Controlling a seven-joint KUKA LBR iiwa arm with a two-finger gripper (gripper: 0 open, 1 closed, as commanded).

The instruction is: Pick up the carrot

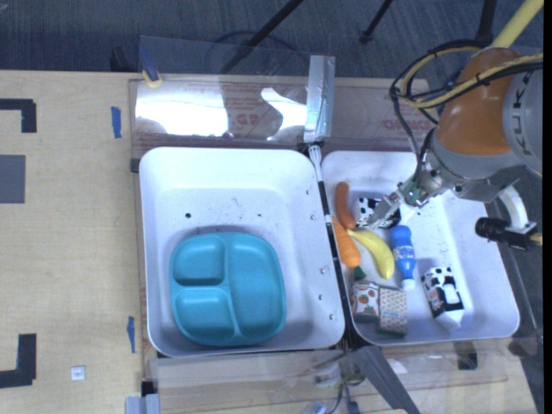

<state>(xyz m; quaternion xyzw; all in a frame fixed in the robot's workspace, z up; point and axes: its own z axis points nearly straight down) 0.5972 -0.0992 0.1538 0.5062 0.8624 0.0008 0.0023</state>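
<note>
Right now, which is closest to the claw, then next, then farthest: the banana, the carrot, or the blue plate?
1. Banana, just below-left of the claw, right bin.
2. Carrot, by the right bin's left wall.
3. Blue plate, far off in the left bin.

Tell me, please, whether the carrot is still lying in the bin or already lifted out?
Still in the bin. The carrot lies flat along the right bin's left wall beside the banana; the tool is not around it.

A robotics lab: a light wooden table (60, 257) marked with black and blue tape carries two white bins (233, 166), a grey-and-orange arm (483, 119) with looped cables reaches over them, and dark tripod legs (285, 24) stand on carpet beyond the table.
</note>
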